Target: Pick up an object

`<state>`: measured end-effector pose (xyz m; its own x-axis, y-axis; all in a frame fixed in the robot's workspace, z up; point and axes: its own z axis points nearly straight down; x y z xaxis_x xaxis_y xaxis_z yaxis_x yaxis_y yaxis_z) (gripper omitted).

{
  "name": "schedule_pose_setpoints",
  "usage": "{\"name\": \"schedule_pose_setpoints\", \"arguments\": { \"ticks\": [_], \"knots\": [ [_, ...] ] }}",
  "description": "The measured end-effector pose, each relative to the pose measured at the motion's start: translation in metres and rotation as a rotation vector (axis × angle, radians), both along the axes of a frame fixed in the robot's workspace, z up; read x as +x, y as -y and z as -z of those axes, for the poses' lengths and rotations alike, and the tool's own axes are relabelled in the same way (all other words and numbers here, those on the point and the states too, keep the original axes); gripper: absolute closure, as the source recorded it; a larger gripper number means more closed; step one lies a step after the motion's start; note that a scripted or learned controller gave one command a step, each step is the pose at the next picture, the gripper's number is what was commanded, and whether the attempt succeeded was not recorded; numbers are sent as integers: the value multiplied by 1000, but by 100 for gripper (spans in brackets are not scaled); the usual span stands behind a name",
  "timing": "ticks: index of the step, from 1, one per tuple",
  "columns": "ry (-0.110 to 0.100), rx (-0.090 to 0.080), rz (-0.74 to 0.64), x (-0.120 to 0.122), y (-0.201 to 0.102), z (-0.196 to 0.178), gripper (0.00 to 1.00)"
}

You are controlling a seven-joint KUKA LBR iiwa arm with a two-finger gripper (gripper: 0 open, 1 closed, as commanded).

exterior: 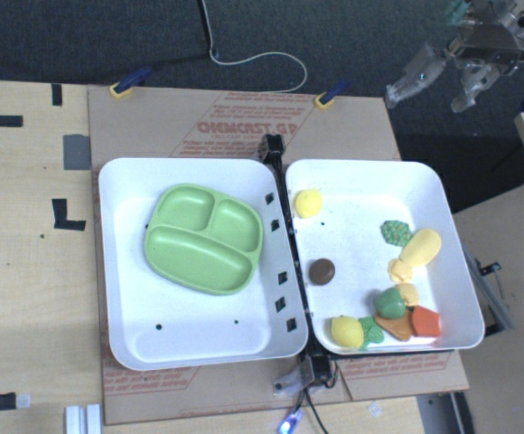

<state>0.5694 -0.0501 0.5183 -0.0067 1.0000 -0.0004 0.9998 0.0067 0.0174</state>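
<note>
since nothing is sitting between the fingers, the step in hand is looking like the approach: gripper (450, 78) is hanging above the dark floor, up and right of the right bin (366, 174), outside its rim, with the jaws spread apart and empty. landmark for everything below is the brown disc (322, 270), lying alone on bare white floor near the divider side of that bin. yellow ball (308, 202) is sitting up from the disc, slightly left, apart from it. yellow lemon (347, 332) is sitting below the disc, touching a green leafy piece (371, 330). right of the disc, the pile is crowding together: green bumpy piece (393, 232), pale yellow piece (418, 250), green round piece (389, 302), orange block (425, 322), most of them touching. my call: the disc or the ball is making the cleanest target, since both are standing clear of neighbours; the disc is looking flat, so the ball is probably giving the fingers more to close on. the arm is needing to come down and left, well across the rim, centring over the ball before descending. the green plate (204, 237) is lying in the left bin (122, 197), well left of the disc.
</note>
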Motion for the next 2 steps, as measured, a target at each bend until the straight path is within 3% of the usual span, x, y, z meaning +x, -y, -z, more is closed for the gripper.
{"name": "schedule_pose_setpoints", "arguments": {
  "ticks": [1,2],
  "knots": [
    [-17,-2,5,1,2,0,100],
    [-34,2,-2,-51,-78,117,100]
  ]
}}
